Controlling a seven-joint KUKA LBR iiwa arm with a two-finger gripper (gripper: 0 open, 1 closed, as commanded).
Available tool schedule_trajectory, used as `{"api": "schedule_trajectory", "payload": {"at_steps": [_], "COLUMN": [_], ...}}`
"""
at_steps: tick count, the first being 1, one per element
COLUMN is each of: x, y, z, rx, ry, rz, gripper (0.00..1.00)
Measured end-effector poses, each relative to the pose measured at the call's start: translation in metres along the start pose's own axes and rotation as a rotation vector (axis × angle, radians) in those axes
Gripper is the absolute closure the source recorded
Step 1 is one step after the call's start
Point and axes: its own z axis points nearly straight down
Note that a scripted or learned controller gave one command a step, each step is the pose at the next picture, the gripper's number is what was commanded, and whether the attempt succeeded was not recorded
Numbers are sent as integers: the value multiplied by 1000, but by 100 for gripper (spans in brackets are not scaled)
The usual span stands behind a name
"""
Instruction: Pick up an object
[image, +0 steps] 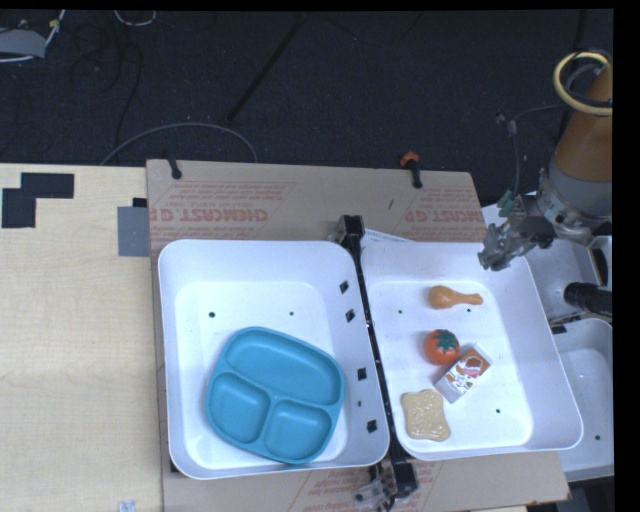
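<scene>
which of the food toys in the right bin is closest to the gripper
The drumstick. It lies at the far end of the bin, just below and left of the gripper; the tomato, carton and cracker lie farther toward the near edge.

A robotics lab: two white bins (255, 262) clamped to a cardboard-covered bench (300, 205), cables (170, 130) trailing over the dark floor

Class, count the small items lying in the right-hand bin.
4. A chicken drumstick lies nearest the gripper; a tomato sits mid-bin; a small carton touches its right side; a beige cracker-like piece lies nearest the front wall. Nothing seems hidden.
</scene>
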Motion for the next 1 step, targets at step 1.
{"api": "schedule_trajectory", "payload": {"at_steps": [1], "x": [55], "y": [6], "z": [15], "rx": [4], "ry": [2], "rz": [-1], "gripper": [100]}}
